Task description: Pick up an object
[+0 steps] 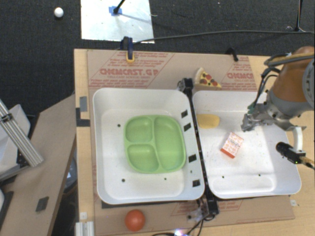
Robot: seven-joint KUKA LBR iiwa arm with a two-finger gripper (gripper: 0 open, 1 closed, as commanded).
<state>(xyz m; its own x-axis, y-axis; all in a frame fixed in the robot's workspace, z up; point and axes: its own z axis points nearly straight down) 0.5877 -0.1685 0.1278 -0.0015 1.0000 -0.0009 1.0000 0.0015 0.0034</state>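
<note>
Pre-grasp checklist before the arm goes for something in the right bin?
1. Targets in the right bin: ok, a small red-and-white packet and a yellow piece lie there.
2. Packet and yellow piece apart from each other: ok.
3. Gripper over the right bin: ok, above its upper right part.
4. Gripper centred over the packet: not ok, it sits up and right of it.
5. Fingers open: cannot tell.
6. Packet away from the walls: ok.
</note>
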